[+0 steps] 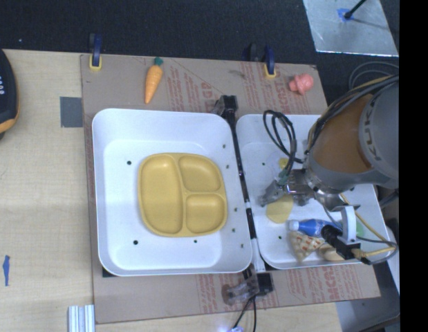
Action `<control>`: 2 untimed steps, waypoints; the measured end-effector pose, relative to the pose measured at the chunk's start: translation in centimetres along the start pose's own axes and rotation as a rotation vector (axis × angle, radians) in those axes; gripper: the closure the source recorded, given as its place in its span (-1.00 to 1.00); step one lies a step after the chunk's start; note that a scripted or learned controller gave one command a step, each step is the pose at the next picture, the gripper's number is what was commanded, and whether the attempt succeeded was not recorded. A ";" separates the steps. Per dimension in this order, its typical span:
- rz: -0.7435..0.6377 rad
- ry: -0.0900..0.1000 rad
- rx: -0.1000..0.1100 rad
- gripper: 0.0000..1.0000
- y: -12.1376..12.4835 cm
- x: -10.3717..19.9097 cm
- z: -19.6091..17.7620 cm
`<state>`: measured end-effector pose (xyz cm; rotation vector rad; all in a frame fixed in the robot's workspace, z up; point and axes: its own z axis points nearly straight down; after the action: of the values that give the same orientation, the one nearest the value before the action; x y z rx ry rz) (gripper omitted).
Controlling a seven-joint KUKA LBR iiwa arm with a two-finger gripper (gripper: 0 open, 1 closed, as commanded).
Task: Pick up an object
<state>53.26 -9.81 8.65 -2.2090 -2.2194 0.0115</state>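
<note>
My gripper [274, 194] reaches down into the right bin [258, 133] near its left wall, the grey arm with its orange band [341, 144] above it. Its tip sits just above a flat pale yellow piece [277, 211] and looks close to or touching it. A white and blue tube [309, 225] lies to the right of that piece. Tan and brown items [307, 244] are piled in the bin's front corner. A small yellow bit [284, 162] lies behind the gripper.
The left bin [110, 185] holds a yellow divided plate [182, 192]. A toy carrot [153, 81] and a pink object [301, 83] lie on the cardboard behind the bins. A black cable loop [279, 133] hangs over the right bin. Clamps [95, 50] hold the cardboard's back edge.
</note>
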 end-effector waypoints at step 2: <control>0.003 -0.008 -0.011 -1.00 11.8 -11.7 -0.7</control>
<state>65.10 -21.44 9.19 -2.2218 -2.2250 0.0084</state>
